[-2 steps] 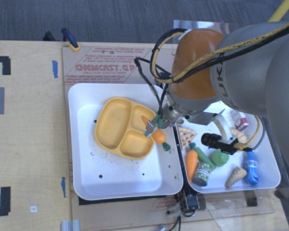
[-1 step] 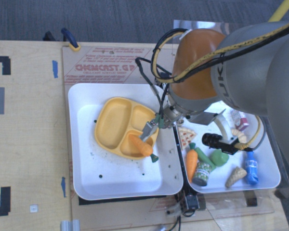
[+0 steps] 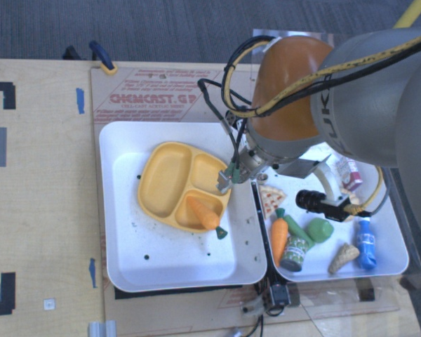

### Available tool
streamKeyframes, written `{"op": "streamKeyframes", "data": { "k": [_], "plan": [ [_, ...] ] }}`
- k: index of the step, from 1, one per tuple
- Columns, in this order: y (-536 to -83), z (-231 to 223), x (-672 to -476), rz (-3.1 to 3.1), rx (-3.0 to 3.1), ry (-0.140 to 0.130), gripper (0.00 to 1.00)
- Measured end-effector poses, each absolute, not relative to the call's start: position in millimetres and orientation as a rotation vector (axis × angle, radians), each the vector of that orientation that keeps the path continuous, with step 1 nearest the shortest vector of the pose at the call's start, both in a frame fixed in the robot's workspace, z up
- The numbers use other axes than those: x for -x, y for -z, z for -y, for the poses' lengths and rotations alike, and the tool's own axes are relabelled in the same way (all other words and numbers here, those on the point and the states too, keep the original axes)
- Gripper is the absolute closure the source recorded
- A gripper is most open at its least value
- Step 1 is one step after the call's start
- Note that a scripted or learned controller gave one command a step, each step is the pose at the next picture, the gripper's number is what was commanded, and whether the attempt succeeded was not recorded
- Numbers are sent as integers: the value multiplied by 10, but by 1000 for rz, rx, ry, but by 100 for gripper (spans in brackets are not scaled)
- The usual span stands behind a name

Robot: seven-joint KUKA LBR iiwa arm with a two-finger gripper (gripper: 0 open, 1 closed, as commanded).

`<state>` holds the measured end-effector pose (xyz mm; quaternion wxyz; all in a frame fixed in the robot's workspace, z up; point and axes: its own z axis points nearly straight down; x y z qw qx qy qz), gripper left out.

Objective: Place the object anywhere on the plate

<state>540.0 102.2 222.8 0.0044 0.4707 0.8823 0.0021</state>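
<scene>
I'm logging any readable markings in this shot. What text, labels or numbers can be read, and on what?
"CHEMCAST GP": large red print on the brown sheet behind the left bin.
Smaller red lines around it: too blurred to read.
Lettering on the arm: partly hidden, unreadable.
Blue bottle label: too small.

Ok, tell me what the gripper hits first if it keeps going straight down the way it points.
Most likely the yellow plastic divided plate: the gripper points down over its right edge, above the small compartment holding the orange toy carrot. Depth is unclear, so it may land on the rim.
</scene>
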Motion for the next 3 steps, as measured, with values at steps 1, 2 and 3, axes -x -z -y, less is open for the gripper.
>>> {"op": "streamKeyframes", "data": {
  "k": [1,2,3],
  "plan": [
    [-2759,-1595,-5478,-2941,-1083,-7,100],
    [-2682,-2039,-5787,-2944,-1086,-4,100],
    [-2786,-1157,-5714,-3082,-597,1,100]
  ]
}}
